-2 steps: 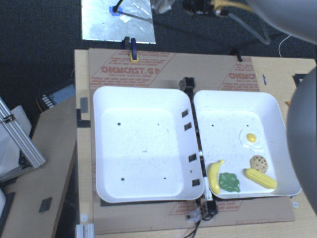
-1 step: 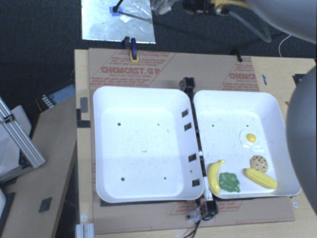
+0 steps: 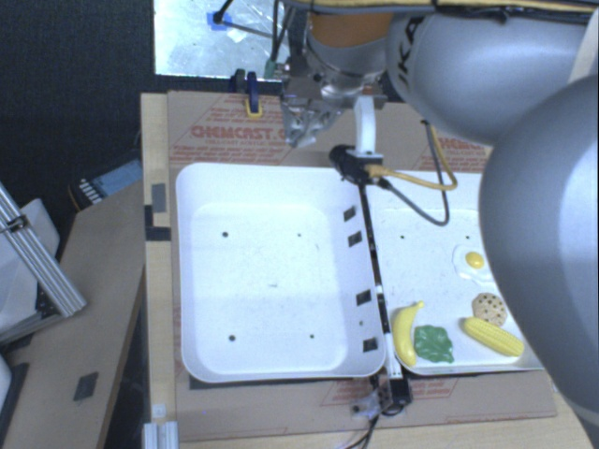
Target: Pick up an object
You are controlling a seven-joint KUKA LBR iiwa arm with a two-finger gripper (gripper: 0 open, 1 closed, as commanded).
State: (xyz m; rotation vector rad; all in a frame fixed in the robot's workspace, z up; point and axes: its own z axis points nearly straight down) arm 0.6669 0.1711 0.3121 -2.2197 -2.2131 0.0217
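My gripper (image 3: 301, 135) hangs above the far edge of the left bin (image 3: 201, 195), under the arm's orange band, with nothing visible between its fingers. In the right bin (image 3: 421, 241) lie a yellow banana (image 3: 404, 333), a green leafy piece (image 3: 433, 344), a corn cob (image 3: 492, 337), a round cookie (image 3: 488, 307) and a fried egg (image 3: 471, 262). All these objects sit in the near corner of the right bin, well away from my gripper. The grey arm covers the right bin's far right part.
A black divider strip (image 3: 370, 260) with clips runs between the two bins. A yellow and black cable (image 3: 421, 183) loops over the right bin's far edge. A blue clamp (image 3: 251, 90) stands on the cardboard behind the left bin. Aluminium rails (image 3: 33, 251) lie at the left.
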